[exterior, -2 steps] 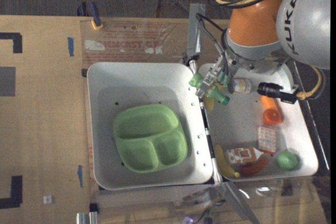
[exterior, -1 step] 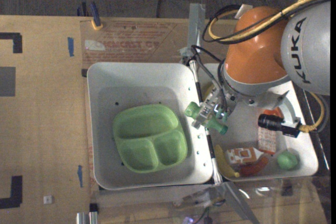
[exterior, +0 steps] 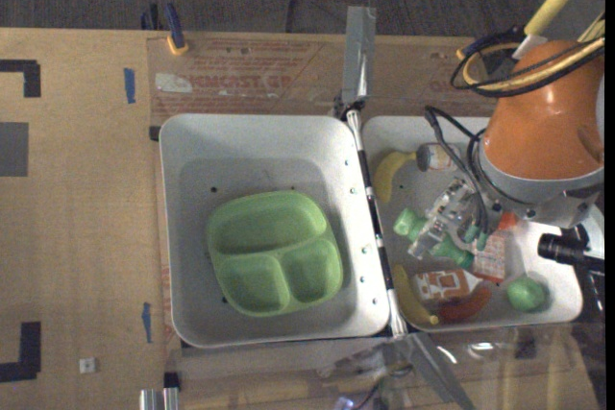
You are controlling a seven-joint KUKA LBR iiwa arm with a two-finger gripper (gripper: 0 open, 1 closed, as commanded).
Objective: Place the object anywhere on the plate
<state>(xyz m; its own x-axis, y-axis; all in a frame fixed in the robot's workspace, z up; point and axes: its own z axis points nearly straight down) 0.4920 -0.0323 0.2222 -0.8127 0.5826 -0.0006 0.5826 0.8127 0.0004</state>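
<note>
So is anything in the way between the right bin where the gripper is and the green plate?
Just the raised rims where the two bins meet. The gripper is among the toys in the right bin; the green plate lies bare in the left bin.

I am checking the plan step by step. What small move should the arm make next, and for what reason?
Probably lower the gripper a little onto the green bottle beneath it. The gripper is over the cluttered right bin, and I cannot see anything between its fingers. The green plate in the left bin has no object on it.
</note>
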